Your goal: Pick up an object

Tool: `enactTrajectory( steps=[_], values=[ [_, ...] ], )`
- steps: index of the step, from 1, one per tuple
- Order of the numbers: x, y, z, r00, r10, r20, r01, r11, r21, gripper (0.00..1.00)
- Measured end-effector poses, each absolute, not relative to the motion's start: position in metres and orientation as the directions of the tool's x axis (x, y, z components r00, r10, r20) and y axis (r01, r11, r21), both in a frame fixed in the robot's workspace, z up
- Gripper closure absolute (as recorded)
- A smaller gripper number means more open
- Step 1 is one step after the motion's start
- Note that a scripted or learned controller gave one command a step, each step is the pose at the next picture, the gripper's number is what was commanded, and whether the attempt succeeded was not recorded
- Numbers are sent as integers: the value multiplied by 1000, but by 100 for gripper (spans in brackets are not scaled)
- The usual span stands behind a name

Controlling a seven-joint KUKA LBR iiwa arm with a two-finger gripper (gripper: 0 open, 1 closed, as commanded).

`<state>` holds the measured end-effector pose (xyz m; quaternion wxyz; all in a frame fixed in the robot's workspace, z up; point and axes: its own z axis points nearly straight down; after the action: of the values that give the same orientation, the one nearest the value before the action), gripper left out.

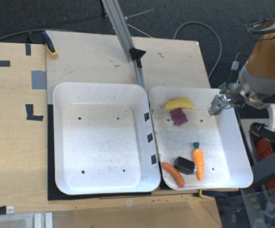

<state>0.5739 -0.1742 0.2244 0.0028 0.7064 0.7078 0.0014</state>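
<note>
- Bench [14,127]: pale wood-grain board, matt.
- Two bins [99,137]: white plastic, speckled, faint sheen.
- Slanted rail [116,18], frame top: ribbed silvery metal.
- Banana [179,104] and carrot [198,163]: smooth, glossy plastic look.

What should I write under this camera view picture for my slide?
Robot tool above the right bin's edge, near a banana, purple piece, carrot, black block and sausage.

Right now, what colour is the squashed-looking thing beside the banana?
Purple, seen in the camera view.
</note>
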Motion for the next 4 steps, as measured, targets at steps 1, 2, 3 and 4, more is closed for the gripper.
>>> enactTrajectory(
  steps=[1,2,3,4],
  values=[
    [575,-174,249,-2,1000,-1,1000,2,2,100],
    [580,-128,253,-6,1000,1,1000,6,0,100],
    [595,-77,255,-7,1000,2,1000,7,0,100],
    [591,-22,245,-7,1000,1,1000,7,-3,100]
  ],
)
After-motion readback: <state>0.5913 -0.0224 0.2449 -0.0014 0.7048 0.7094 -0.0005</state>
